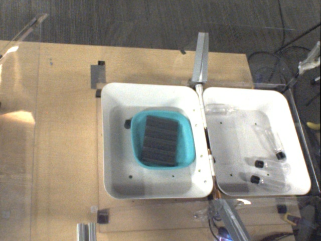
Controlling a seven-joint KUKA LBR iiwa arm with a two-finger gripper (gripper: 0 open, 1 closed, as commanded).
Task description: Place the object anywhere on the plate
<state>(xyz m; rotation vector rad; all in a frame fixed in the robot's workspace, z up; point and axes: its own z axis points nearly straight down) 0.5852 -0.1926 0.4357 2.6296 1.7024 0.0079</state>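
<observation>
Within the left bin (pixel 111 179), a dark block (pixel 159 140) is seen lying on the teal plate (pixel 188 143), its 6 o'clock end close to the rim — it could be slid off by a careless nudge. Capped vials (pixel 273 143) lie at 3 o'clock in the right bin (pixel 235 97). The gripper's state cannot be told.

Two bins sit side by side on the desk (pixel 60 174). The left bin (pixel 115 179) holds a plate (pixel 188 139) with a ridged block (pixel 160 140) on it; the right bin (pixel 296 185) holds several tubes (pixel 268 142) near its front-right corner.
</observation>
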